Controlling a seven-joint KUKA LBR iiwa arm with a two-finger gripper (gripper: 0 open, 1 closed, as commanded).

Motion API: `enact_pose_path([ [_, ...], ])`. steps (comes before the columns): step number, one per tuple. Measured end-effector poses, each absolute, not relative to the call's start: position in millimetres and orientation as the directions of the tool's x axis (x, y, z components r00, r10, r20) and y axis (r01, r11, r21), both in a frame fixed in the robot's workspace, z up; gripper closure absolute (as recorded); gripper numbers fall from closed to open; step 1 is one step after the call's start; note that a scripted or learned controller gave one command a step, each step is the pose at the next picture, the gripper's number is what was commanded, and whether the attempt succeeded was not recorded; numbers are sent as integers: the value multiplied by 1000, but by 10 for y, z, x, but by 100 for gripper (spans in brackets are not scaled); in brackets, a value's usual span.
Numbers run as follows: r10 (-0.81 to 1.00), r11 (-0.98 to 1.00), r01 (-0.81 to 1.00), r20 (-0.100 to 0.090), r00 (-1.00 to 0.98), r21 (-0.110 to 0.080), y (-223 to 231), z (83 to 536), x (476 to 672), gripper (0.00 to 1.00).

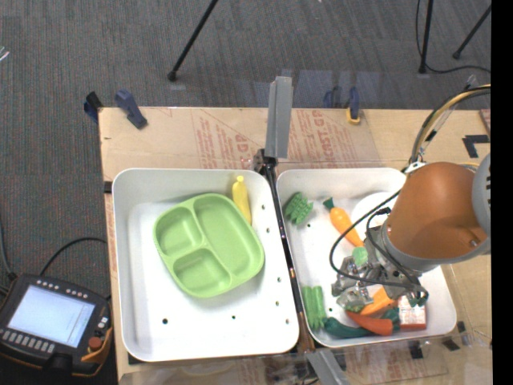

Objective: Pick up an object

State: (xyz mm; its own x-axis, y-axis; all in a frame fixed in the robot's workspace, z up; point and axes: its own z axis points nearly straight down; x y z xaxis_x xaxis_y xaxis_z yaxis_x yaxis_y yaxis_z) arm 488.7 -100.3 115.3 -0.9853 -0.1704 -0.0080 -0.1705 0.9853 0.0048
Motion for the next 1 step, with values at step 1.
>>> enact_pose_path([
  [1,-171,985,-171,-7,-985,5,-1002,1148,4884,0],
])
